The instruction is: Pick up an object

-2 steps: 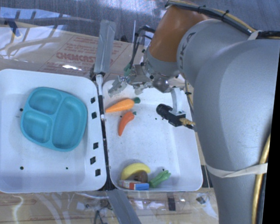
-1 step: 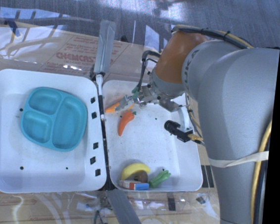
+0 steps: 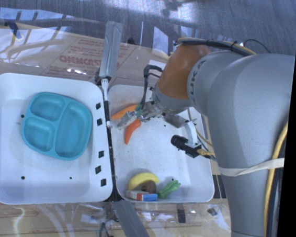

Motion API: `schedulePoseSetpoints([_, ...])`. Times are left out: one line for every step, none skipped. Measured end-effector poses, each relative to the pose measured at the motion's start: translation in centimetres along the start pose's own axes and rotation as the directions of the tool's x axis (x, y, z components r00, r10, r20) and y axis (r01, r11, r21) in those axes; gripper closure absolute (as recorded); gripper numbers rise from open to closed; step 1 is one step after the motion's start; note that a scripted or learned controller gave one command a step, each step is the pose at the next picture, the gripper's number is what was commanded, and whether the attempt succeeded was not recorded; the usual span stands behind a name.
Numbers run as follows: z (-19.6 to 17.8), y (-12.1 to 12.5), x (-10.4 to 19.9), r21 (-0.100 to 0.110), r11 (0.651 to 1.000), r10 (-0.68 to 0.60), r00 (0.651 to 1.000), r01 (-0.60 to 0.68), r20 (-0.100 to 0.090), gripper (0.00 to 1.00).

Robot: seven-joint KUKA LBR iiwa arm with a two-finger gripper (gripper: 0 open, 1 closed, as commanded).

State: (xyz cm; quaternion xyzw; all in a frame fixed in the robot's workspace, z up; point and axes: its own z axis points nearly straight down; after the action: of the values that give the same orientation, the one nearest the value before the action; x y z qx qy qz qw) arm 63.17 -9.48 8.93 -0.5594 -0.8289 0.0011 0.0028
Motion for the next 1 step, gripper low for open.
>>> schedulePoseSetpoints([-0.82,0.08,0.07,0.003,1.0,-0.003,1.0,0.003,-0.002,1.0])
